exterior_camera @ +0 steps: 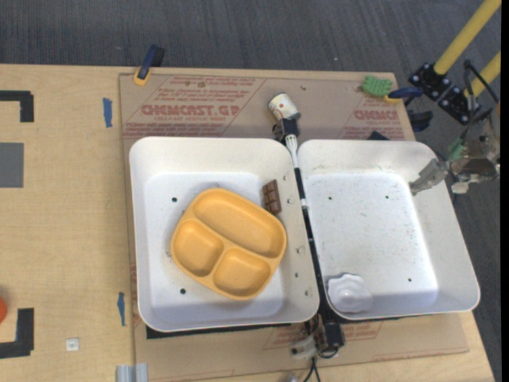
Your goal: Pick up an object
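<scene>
1. My gripper [433, 173] sits at the far right edge of the right shallow white plastic bin [445, 293], reaching in over its rim from the right.
2. I cannot tell how my gripper stands, open or closed; its tip is small and blurred against the bin wall, and I see nothing held in it.
3. A yellow three-compartment plastic plate [229, 242] lies flat in the left shallow white plastic bin [151, 213], well apart from my gripper, across the divide between the bins.
4. A small brown rectangular block [271, 196] lies just beside that plate's upper right edge, on the side nearer my gripper, close to the left bin's inner wall.
5. A crumpled white object [350, 293] rests in the right bin's near-left corner, below and left of my gripper, apart from it.
6. Both bins rest on a tan wooden bench [64, 253].
</scene>
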Available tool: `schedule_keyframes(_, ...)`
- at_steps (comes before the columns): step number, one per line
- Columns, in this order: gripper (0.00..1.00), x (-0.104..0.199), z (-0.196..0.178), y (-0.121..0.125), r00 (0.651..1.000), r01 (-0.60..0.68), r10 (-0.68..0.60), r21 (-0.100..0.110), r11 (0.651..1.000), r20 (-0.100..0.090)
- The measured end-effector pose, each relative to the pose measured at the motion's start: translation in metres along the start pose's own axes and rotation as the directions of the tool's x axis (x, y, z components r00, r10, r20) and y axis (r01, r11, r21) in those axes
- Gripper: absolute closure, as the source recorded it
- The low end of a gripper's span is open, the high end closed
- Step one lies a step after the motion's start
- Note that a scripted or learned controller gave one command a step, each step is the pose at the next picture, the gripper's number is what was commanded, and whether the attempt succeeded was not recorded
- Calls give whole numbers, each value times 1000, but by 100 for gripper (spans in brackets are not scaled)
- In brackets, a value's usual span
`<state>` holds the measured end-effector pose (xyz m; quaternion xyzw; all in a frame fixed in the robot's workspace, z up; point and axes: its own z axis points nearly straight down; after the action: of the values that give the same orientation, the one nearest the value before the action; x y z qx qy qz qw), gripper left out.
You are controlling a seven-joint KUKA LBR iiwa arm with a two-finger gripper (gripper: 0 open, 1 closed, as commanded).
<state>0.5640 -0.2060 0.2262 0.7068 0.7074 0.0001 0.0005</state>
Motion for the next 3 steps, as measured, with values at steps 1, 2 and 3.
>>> schedule_keyframes(1, 0, 0, 117, -38, 933, 361, -361, 0, 933, -1)
schedule_keyframes(2, 100, 0, 107, -37, 933, 360, -360, -3, 933, 2)
schedule_keyframes(3, 100, 66, 40, -85, 997, 83, -83, 2, 997, -2)
